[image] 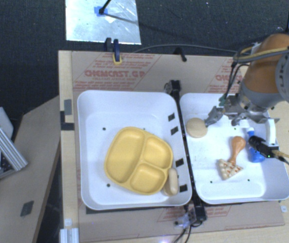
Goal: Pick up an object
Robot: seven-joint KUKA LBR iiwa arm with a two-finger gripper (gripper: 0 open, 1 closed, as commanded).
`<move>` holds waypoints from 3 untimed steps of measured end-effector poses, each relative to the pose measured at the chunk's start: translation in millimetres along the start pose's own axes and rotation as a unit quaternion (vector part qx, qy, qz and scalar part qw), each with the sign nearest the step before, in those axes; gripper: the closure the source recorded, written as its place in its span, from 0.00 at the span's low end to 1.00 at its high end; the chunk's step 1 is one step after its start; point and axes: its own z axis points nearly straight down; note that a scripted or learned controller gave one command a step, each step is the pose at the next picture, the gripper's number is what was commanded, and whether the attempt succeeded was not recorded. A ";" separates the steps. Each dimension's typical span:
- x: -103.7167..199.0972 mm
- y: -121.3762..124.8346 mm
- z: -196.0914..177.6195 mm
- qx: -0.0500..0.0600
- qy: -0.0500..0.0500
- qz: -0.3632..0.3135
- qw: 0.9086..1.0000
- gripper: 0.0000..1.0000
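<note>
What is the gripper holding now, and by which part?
Nothing. The gripper hangs in the right bin, beside the tan ball, with nothing between its jaws.

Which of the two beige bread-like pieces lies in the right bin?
The round bun, by the right bin's left wall. The oblong roll lies in the left bin, against the yellow tray.

floor (23,29) — dark, speckled | bench (149,67) — pale wood | shiny metal sheet (101,14) on floor
</note>
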 end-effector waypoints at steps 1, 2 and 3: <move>2.6 -3.1 42.4 0.000 0.000 0.000 1.000 0.00; 2.0 -1.4 29.1 -0.003 0.000 -0.001 1.000 1.00; 2.8 -0.1 -36.0 -0.005 -0.001 -0.001 1.000 1.00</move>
